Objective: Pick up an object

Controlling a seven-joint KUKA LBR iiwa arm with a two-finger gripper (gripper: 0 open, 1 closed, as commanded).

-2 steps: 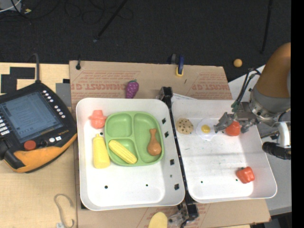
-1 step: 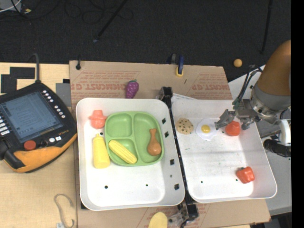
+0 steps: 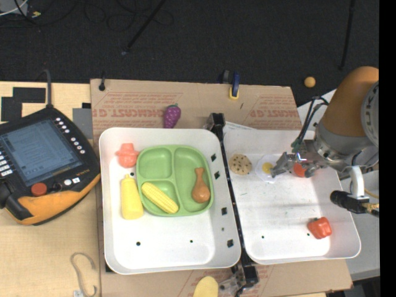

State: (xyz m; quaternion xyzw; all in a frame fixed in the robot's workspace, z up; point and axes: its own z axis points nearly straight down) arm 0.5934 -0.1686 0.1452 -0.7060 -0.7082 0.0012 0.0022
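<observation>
My gripper (image 3: 286, 165) hangs low over the upper middle of the right bin (image 3: 291, 240). A small red-orange object (image 3: 302, 170) lies right against its right side; whether it is held I cannot see. A small yellow piece (image 3: 267, 166) rests just left of the gripper, and a cookie (image 3: 241, 163) lies farther left near the bin's wall. A red pepper (image 3: 319, 228) sits at the bin's lower right.
The left bin (image 3: 161, 246) holds a green divided plate (image 3: 154, 163) with a corn cob (image 3: 160, 197) and a drumstick (image 3: 200, 187), plus a yellow bottle (image 3: 130, 197) and a pink toy (image 3: 126, 155). Purple grapes (image 3: 171, 115) lie behind the bins. A teach pendant (image 3: 40, 159) sits at left.
</observation>
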